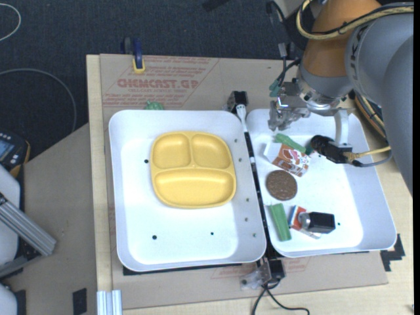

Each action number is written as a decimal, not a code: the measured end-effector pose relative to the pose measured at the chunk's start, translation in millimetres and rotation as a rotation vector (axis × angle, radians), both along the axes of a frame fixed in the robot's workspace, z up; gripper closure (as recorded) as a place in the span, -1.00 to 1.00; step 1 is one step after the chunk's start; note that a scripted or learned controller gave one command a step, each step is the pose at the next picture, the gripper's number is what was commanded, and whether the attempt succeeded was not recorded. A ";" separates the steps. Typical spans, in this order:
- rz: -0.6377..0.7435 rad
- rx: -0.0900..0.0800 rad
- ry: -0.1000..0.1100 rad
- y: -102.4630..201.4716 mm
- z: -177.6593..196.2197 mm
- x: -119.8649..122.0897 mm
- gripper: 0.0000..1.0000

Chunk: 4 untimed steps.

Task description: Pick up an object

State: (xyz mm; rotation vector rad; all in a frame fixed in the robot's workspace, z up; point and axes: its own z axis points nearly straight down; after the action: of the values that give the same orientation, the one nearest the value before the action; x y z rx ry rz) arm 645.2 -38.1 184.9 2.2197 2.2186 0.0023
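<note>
**Small light objects wait in the right bin**

The right bin (374, 209) holds the candidates: a brown disc (281, 185), rigid and flat, hard to pinch; a green bar (281, 221), stiff and narrow, probably easiest across its short sides. The gripper (283, 115) hovers at the bin's far corner; its state cannot be judged.

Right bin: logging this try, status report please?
Pincer low over right bin, far end. Green stick beside it, not held. Nothing blocking.
</note>
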 end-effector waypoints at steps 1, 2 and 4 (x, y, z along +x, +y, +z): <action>-0.006 -0.004 0.002 -82.8 -38.2 20.9 1.00; 0.009 0.002 -0.014 -4.7 92.7 24.1 1.00; -0.006 -0.005 -0.002 -151.3 131.9 20.9 1.00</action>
State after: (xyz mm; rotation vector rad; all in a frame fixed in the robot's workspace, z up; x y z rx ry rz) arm 666.0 -189.3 316.9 2.2230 2.2086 -0.0012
